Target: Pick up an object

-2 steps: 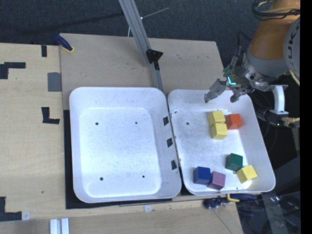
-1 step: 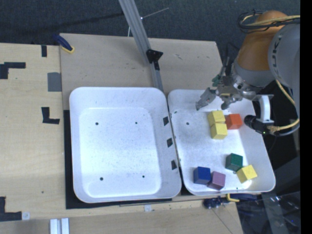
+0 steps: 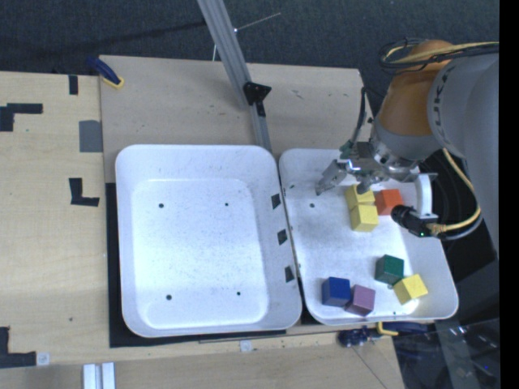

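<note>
The gripper (image 3: 345,175) hangs low in the right shallow white plastic bin (image 3: 312,229), its fingers apart on nothing. Just right of it sits the tall yellow block (image 3: 362,209), an orange cube (image 3: 389,200) beside that, likely the intended pick.

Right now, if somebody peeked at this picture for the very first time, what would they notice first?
Probably the big grey arm with its orange band reaching in from the right, its pincer over the top of the right bin. Next, the bright blocks there: a yellow block and an orange block just beside the pincer, and green, yellow, blue and purple ones clustered near the bin's front edge.
</note>
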Tool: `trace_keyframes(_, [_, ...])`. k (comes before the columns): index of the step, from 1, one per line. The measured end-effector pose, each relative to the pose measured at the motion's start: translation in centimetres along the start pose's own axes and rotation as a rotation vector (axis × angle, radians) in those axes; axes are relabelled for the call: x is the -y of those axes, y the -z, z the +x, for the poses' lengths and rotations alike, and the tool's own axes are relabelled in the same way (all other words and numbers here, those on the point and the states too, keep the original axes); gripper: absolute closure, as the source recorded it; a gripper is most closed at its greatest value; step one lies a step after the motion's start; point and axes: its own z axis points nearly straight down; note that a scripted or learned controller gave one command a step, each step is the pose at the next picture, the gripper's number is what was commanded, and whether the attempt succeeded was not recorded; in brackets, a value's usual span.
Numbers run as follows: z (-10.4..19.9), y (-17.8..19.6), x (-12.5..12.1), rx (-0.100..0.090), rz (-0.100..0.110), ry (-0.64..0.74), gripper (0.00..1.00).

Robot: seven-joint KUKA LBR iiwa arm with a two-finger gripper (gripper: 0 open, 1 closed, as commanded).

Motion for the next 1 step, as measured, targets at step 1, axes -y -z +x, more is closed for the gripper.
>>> trace_keyframes(1, [0.58, -4.34, 0.42, 0.000, -0.004, 0.000, 0.00])
